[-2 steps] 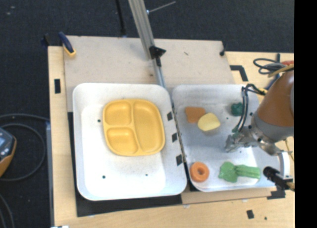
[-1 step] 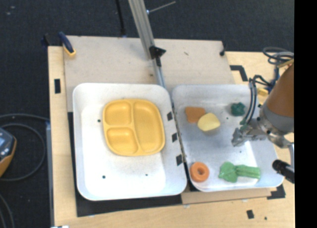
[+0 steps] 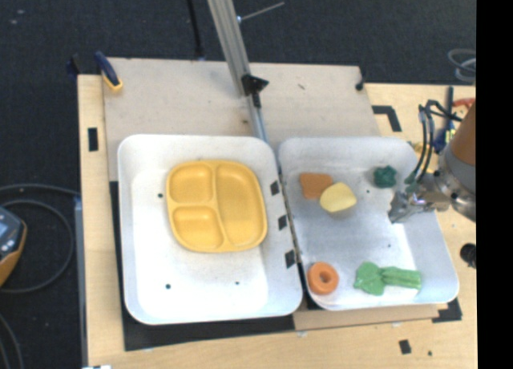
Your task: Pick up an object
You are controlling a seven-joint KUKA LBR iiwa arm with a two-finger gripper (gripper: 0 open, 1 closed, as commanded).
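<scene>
Left bin with yellow tray — right bin with toys, gripper state unclear

A divided tray lies in the left bin; five toys lie in the right bin.

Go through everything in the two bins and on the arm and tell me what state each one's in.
Yellow tray: flat in the left bin, compartments bare.
Orange block: lying in the right bin, touching the yellow lump.
Yellow lump: resting loose.
Dark green piece: resting loose near the gripper.
Orange ring: lying flat, hole up.
Green toy: lying on its side.
Gripper: over the right bin, holding nothing visible.
</scene>
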